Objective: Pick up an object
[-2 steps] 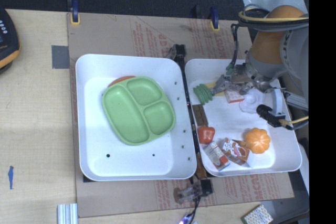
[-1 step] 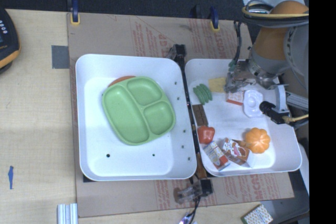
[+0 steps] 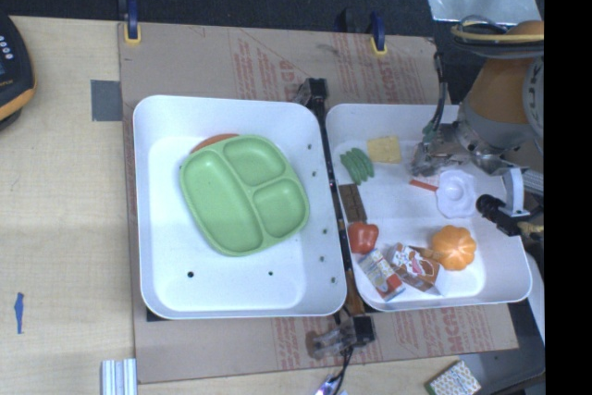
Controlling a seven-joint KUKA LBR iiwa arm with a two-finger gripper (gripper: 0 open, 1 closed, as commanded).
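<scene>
- Wooden bench (image 3: 65,227), pale, topped with a brown cardboard sheet (image 3: 240,60) held by blue clamps at its far edge.
- Left shallow white bin (image 3: 157,282): holds a green three-compartment plastic plate (image 3: 244,194), with an orange-red item peeking out from under its far rim.
- Right shallow white bin (image 3: 504,287): holds the small objects listed below.
- Grey arm with orange band (image 3: 499,88), reaching over the right bin's far right part.
- Two-finger gripper (image 3: 431,157), low over the bin beside a white round object (image 3: 454,191); finger state cannot be told.
- Orange pumpkin-shaped object (image 3: 453,247), near right corner.
- Printed snack packets (image 3: 400,268), just left of it.
- Red pepper-shaped object (image 3: 363,237).
- Yellow block (image 3: 384,149).
- Green leafy object (image 3: 357,164).
</scene>
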